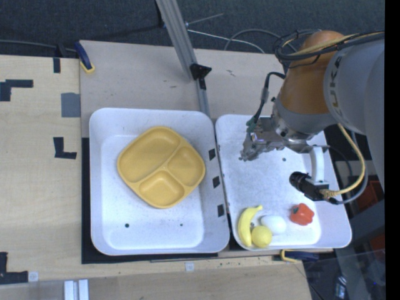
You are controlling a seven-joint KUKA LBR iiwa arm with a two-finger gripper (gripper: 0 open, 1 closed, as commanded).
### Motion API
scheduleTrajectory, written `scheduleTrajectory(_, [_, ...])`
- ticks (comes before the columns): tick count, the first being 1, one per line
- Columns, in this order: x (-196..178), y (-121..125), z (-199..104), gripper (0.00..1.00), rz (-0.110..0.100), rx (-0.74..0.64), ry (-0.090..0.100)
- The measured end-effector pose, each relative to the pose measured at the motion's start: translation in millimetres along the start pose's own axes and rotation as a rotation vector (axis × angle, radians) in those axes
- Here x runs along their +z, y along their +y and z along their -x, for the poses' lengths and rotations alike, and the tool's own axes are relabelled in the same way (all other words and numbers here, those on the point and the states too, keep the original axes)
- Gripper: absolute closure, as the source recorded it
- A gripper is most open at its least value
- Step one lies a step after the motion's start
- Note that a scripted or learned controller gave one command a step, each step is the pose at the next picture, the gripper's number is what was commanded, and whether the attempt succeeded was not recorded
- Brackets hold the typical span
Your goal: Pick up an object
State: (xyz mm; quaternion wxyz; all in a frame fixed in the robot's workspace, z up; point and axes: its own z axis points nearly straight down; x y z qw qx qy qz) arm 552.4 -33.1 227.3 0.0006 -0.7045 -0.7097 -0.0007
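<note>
Claw (250, 152) over right bin (275, 174), grip state unclear, banana (247, 221), egg (272, 223), tomato (302, 214) nearer front edge

Two white bins sit side by side on the surface (37, 186). The left bin (103, 167) holds a yellow divided plate (161, 166). In the right bin (275, 174), along the near edge, lie a banana (247, 222), a lemon (262, 236) touching it, a white egg (273, 223) and a red pepper (302, 214) (set a little apart). The end effector (250, 152) hangs over the right bin's far half, nothing visibly between its fingers.
</note>
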Motion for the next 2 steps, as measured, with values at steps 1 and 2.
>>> scheduleTrajectory(1, [-4, 16, -42, 1.00, -0.001, 0.001, 0.000])
scheduleTrajectory(2, [-13, 36, -96, 1.00, 0.000, 0.000, 0.000])
